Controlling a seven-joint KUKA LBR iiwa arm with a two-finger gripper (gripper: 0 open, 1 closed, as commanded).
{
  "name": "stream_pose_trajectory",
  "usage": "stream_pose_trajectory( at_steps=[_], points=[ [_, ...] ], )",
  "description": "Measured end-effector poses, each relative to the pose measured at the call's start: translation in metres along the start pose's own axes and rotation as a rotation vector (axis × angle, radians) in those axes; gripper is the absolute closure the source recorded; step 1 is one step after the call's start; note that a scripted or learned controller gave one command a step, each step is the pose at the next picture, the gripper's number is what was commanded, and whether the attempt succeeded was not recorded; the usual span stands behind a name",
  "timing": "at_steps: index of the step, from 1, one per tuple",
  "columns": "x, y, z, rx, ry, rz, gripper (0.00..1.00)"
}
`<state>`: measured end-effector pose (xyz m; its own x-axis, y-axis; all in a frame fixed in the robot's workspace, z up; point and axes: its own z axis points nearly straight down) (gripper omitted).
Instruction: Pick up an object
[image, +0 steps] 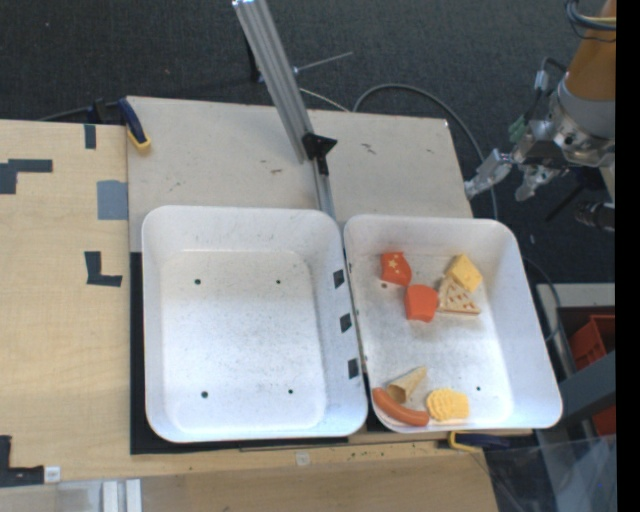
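The right bin (520, 330) holds several toy foods. A red block (395, 267), an orange-red cube (421, 302), a yellow wedge (464, 271) and a waffle-patterned slice (459, 300) lie in its far half. Near its front edge sit a tan cone (409, 381), a red sausage (398, 408) and a round yellow waffle (447, 404). My gripper (504, 180) hangs beyond the bin's far right corner, above the bench edge. Its fingers stand spread and open with nothing between them.
The left bin (160, 300) sits beside the right one. A slanted metal pole (285, 85) runs from the top down to the gap between the bins. A blue and yellow clamp (133, 125) lies at the bench's far left. A cable (400, 95) loops behind the right bin.
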<state>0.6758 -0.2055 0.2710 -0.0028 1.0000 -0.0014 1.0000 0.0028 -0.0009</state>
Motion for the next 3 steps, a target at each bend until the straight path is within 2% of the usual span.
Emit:
stream_pose_trajectory(
  at_steps=[1, 2, 3],
  points=[
    [0.0, 0.0, 0.0, 0.001, 0.0, 0.0, 0.0],
    [0.004, -0.005, 0.063, 0.006, 0.002, 0.0, 0.0],
    [0.002, 0.002, 0.123, 0.006, 0.001, 0.0, 0.0]
  ],
)
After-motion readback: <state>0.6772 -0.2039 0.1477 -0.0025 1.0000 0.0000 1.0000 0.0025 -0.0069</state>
